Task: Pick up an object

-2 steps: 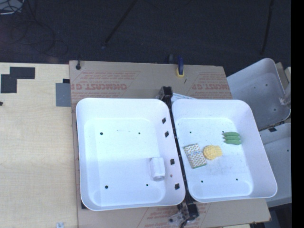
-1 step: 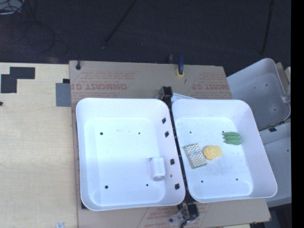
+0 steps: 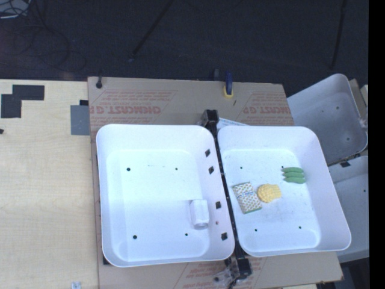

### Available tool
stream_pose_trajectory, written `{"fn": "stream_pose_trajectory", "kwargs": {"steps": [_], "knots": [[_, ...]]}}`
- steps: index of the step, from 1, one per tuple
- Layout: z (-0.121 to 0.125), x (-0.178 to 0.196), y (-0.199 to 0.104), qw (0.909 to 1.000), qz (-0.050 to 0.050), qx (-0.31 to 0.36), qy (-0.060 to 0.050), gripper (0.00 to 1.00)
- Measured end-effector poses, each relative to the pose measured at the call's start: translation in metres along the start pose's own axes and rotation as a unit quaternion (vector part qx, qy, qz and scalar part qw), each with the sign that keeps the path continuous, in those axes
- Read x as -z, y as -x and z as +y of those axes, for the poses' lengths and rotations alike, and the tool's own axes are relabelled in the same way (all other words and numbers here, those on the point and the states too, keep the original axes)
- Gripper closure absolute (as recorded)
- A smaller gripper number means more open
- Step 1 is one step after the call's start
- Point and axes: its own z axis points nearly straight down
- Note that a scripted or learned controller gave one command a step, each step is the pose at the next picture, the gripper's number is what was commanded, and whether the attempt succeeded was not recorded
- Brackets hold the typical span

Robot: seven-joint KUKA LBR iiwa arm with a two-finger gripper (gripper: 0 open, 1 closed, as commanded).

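In the right bin [image 3: 328, 221] lie a yellow corn-like piece [image 3: 269, 192], a small patterned packet [image 3: 246, 197] touching its left side, and a green pea pod [image 3: 294, 174] a little farther back and to the right. A white cup [image 3: 200, 212] lies on its side in the left bin [image 3: 114, 221], near that bin's right wall.
The two white bins stand side by side on a cardboard sheet [image 3: 180, 101], joined by a black clamp strip [image 3: 218, 185]. A grey metal plate [image 3: 331, 116] is at the back right. Pale wooden bench top [image 3: 42, 191] extends to the left.
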Motion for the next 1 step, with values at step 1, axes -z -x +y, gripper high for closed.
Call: {"fn": "stream_pose_trajectory", "kwargs": {"steps": [1], "knots": [[0.0007,0.0095,-0.0007,1.0000,0.000,0.003,-0.001,1.00]]}}
